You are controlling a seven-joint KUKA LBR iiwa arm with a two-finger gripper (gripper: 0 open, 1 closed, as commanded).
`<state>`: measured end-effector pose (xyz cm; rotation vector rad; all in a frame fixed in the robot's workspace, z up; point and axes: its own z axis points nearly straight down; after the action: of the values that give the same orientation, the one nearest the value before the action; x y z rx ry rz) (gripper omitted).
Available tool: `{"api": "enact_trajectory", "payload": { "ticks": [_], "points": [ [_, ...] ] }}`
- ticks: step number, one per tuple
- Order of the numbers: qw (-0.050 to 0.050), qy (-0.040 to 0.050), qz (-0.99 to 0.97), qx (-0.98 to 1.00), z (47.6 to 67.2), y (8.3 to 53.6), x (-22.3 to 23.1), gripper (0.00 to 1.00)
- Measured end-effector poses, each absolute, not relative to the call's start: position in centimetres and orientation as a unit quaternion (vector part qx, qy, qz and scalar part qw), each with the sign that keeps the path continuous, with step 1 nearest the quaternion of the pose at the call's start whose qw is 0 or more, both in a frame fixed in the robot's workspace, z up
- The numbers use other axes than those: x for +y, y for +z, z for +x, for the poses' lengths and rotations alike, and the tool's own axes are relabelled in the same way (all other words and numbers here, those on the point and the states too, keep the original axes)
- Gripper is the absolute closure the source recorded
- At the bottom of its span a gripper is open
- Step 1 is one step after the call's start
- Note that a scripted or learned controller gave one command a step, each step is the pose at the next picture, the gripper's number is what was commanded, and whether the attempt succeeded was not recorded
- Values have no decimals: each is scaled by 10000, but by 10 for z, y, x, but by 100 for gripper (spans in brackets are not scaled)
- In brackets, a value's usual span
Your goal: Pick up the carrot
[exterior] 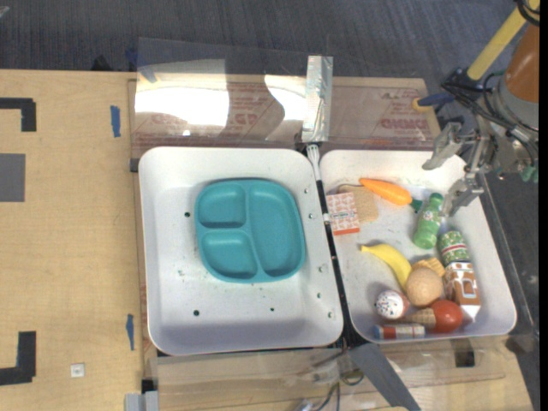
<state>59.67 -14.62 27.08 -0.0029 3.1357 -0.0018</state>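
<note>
The orange carrot (385, 190) lies in the right bin (501, 268), near its back edge, pointing left to right with its green tip toward a green bottle (427, 221). My gripper (455, 173) hangs over the back right corner of that bin, to the right of the carrot and apart from it. Its two fingers (440, 150) stand spread, open, with nothing between them.
Also in the right bin are a red-and-white packet (344, 212), a banana (390, 260), a can (452, 248), a tan round item (422, 288), a tomato (446, 315) and a small ball (390, 303). The left bin (163, 255) holds a teal divided plate (251, 229).
</note>
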Motion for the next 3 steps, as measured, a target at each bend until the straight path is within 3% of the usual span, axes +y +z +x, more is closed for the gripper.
{"api": "enact_trajectory", "payload": {
  "ticks": [1,2,3],
  "points": [
    [-32,19,-451,9990,653,156,-143,0],
    [62,-9,-955,9954,661,99,-120,0],
    [46,-6,-1196,9928,636,89,-133,0]
  ]
}}
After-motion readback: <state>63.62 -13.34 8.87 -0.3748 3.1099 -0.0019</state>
